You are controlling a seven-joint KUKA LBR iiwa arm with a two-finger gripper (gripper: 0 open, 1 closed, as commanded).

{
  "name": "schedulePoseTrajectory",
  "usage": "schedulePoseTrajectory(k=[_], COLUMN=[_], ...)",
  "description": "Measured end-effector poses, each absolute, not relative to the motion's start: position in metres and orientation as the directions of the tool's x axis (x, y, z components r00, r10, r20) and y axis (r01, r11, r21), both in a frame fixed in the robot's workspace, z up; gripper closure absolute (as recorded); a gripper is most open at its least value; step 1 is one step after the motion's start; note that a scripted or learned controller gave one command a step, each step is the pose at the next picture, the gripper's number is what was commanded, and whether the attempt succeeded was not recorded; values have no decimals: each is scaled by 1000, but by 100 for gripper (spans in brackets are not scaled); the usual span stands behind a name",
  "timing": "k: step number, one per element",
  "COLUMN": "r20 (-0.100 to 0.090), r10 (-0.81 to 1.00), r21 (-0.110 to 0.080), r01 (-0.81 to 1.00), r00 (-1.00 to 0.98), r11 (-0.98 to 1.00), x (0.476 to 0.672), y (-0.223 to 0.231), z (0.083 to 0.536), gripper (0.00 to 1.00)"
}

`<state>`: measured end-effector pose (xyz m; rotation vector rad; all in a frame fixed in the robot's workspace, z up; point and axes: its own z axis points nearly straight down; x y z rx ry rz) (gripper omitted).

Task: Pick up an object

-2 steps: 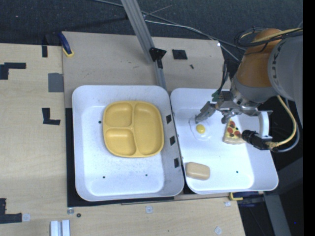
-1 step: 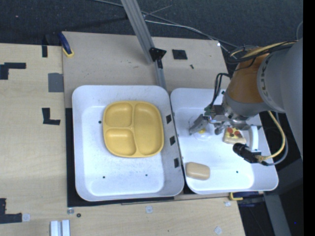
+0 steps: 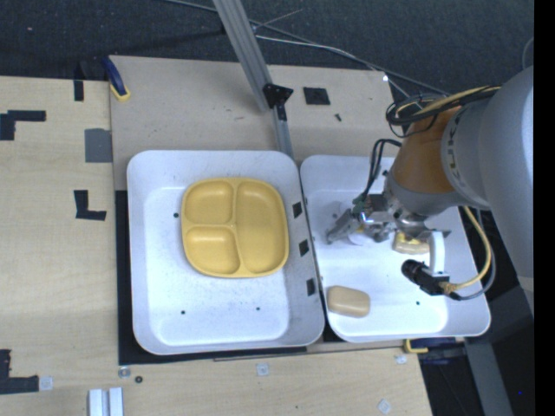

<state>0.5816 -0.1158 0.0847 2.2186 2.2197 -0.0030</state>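
A yellow divided plate (image 3: 234,227) lies in the left bin (image 3: 156,319). In the right bin (image 3: 460,315), near its front left corner, rests a small tan oval block (image 3: 348,302). My gripper (image 3: 345,230) is low over the right bin's left part, fingers pointing left, a short way behind the tan block and apart from it. The fingers look spread, and I see nothing between them. The grey arm with its orange band (image 3: 425,159) comes in from the right and hides much of the bin's back right.
A slanted metal pole (image 3: 247,46) rises behind the bins. Black cables (image 3: 434,276) loop off the wrist above the right bin's floor. Bench surface with black tape marks lies to the left.
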Motion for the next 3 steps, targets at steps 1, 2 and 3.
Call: schedulePoseTrajectory(k=[1, 2, 3], r20=[-4, 0, -1], r10=[1000, 1000, 1000], r21=[6, 3, 4], r01=[1000, 1000, 1000], r00=[-2, -2, -2], r11=[2, 2, 2], x=[583, 594, 589], y=[-116, -113, -110], z=[98, 154, 216], gripper=[100, 100, 100])
